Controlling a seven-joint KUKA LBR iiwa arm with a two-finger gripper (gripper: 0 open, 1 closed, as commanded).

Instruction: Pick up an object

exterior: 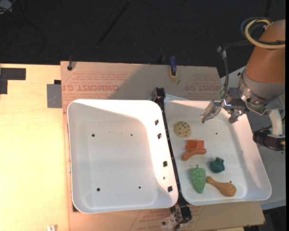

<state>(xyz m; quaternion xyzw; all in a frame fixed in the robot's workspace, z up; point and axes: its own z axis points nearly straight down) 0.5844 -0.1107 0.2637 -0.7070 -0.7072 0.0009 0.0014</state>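
I am hanging my claw (pixel 222 112) over the far end of the right bin (pixel 253 150), near its back rim, with bare white floor under it. My fingers are standing spread apart, gripping nothing. The toys are lying nearer the front: a cookie (pixel 182 128), a red-orange piece (pixel 194 148), green grapes (pixel 198 178), a dark green lump (pixel 217 165) and a drumstick (pixel 222 186)

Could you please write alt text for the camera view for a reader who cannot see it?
The end effector hovers open over the far end of the right bin, which holds a cookie, red piece, green grapes, a teal item and a drumstick. The left bin sits alongside.
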